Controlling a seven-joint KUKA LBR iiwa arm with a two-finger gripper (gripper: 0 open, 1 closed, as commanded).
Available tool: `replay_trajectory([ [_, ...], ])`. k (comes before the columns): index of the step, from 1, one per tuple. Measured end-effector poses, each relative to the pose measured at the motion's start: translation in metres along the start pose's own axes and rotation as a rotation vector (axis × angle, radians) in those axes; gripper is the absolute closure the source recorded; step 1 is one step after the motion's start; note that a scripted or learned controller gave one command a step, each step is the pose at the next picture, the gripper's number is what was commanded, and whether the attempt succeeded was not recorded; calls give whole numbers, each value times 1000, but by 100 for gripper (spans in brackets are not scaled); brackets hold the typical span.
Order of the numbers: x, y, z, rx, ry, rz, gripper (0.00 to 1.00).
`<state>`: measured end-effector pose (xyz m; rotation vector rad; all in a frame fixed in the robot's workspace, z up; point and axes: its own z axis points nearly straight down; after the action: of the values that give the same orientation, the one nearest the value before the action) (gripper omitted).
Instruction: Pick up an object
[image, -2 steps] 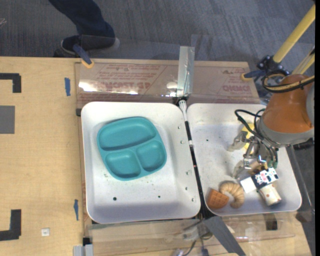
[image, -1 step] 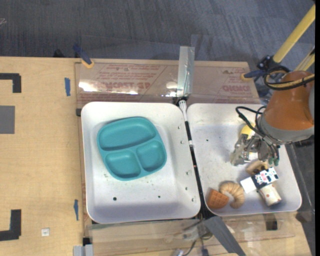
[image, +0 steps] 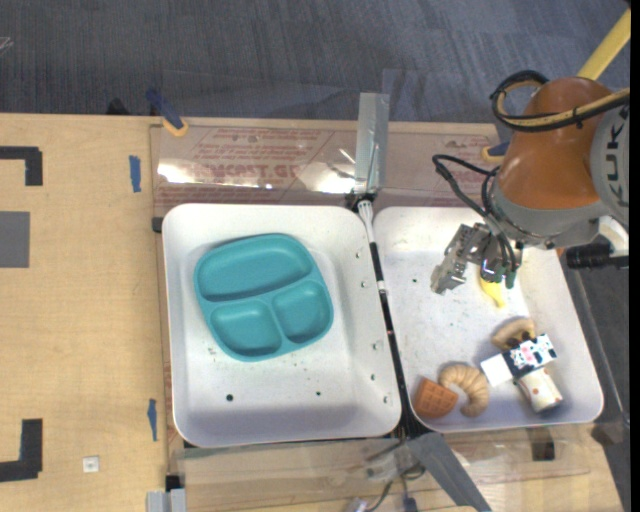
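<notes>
We see the arm (image: 560, 150) entering over the far right corner of the right bin (image: 430, 330), its orange band uppermost and the wrist angled down toward the bin's far half. The gripper (image: 468, 262) hangs above bare bin floor with its fingers spread apart and nothing between them. The left bin (image: 200, 400) carries a teal divided tray (image: 262, 295) near its centre. In the right bin we note a yellow piece (image: 492, 291) just beside the gripper, partly hidden by the wrist. Along the near edge lie a croissant (image: 468, 386), touching an orange waffle piece (image: 435, 398), and toward the near right corner a cow-patterned toy (image: 527, 365), all well apart from the gripper.
</notes>
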<state>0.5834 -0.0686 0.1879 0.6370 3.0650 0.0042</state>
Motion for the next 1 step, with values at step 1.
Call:
replay_trajectory([
  [1,38,33,1,0,8,-452,100],
])
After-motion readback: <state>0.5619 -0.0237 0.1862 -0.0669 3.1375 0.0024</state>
